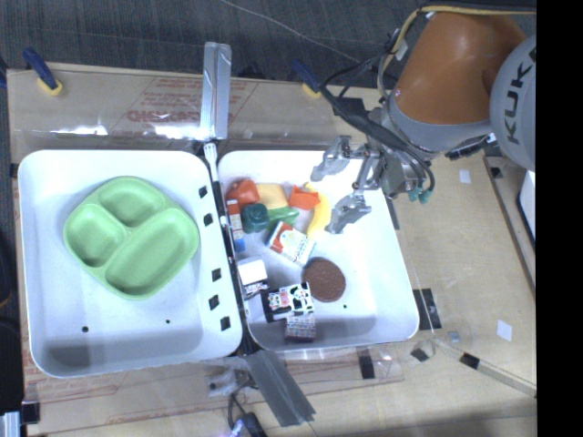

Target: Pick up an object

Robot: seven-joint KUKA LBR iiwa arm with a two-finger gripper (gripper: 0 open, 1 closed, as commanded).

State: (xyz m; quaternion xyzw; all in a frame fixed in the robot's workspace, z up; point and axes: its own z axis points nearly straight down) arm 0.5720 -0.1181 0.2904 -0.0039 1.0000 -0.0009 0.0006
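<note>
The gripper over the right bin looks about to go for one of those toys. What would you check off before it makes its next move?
1. Gripper is over the right bin: ok.
2. Fingers spread apart with nothing between them: ok.
3. Target clear to grasp: not ok. The yellow piece nearest the gripper lies packed against the orange piece and the small carton.
4. An easier pick exists: ok. The brown disc has bare bin floor on its right.
5. Exact height of the fingertips above the toys: cannot tell from this slanted view.
6. Left bin holds the green divided plate, away from the arm: ok.
</note>
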